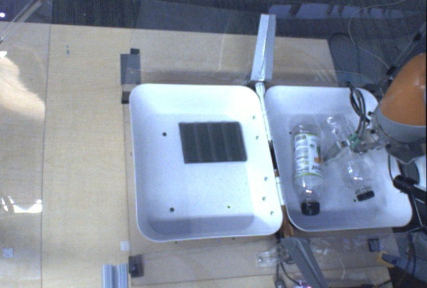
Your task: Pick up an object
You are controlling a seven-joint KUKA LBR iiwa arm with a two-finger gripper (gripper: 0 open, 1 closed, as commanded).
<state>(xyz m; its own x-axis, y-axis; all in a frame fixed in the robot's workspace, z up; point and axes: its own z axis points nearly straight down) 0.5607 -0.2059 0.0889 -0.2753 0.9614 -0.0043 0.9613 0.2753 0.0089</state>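
Here, the grey arm (400,107) is reaching into the right bin (393,217) from the right, its pincer (347,145) hovering among clear plastic bottles; whether it is spread or pressed together cannot be told, as glare and transparent plastic are obscuring it. A labelled bottle (307,163) with a dark cap is lying lengthwise near the bin's left wall, just beside the pincer. A dark grille (212,142) is resting in the left bin (153,167). A sound grasp probably calls for descending squarely across one bottle's body.
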